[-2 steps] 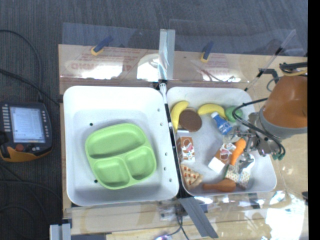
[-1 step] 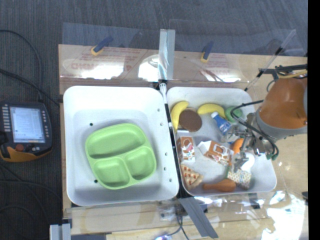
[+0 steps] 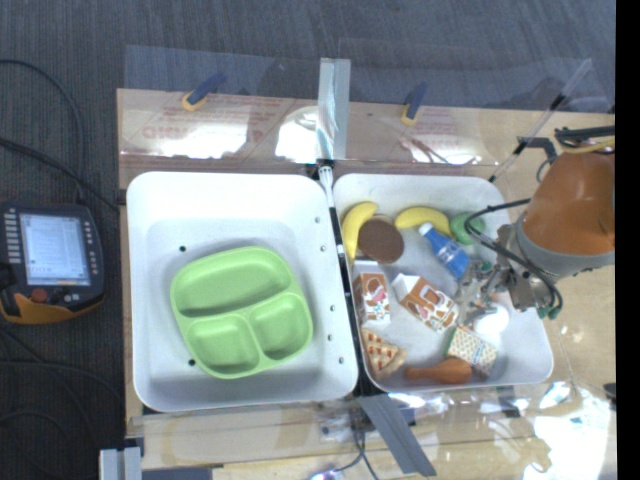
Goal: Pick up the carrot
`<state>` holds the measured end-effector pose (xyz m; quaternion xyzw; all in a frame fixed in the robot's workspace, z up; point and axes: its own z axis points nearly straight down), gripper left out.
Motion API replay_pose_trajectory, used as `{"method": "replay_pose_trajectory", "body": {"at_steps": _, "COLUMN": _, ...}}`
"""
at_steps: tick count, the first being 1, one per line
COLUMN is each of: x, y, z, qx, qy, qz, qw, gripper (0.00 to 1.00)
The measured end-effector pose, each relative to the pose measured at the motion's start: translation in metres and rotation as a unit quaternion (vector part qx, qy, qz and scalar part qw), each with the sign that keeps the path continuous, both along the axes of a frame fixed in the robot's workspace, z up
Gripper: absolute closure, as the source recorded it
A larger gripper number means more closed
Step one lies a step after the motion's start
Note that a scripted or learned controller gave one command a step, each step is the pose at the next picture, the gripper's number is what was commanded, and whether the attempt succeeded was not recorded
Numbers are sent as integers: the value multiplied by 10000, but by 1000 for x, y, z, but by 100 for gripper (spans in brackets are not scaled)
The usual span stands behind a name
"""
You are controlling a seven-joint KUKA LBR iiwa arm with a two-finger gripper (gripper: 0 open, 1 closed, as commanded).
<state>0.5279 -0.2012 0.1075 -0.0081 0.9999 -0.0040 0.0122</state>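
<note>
Counting, we see two bins: the left bin (image 3: 140, 268) holds one green tray (image 3: 240, 311); the right bin (image 3: 530, 353) holds two bananas (image 3: 352, 226), and one carrot (image 3: 438, 372) at its front edge. Our gripper (image 3: 485, 293) hovers near.

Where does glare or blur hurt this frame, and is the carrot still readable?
Camera view: glare washes out the clear sheet behind the bins and the bench's front right corner. The end effector is small and tangled in cables, so its state is unclear. The carrot reads clearly against the right bin, evenly lit.
</note>
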Motion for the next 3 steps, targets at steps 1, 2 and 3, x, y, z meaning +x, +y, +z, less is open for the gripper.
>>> {"method": "replay_pose_trajectory", "body": {"at_steps": 1, "x": -30, "y": 98, "z": 98, "qx": 28, "qy": 66, "qz": 649, "qw": 9979, "gripper": 100}}
{"method": "replay_pose_trajectory", "body": {"at_steps": 2, "x": -21, "y": 160, "z": 118, "qx": 44, "qy": 101, "qz": 92, "qw": 9999, "gripper": 100}}
{"method": "replay_pose_trajectory", "body": {"at_steps": 3, "x": 5, "y": 104, "z": 222, "qx": 16, "qy": 93, "qz": 1014, "qw": 9948, "gripper": 100}}
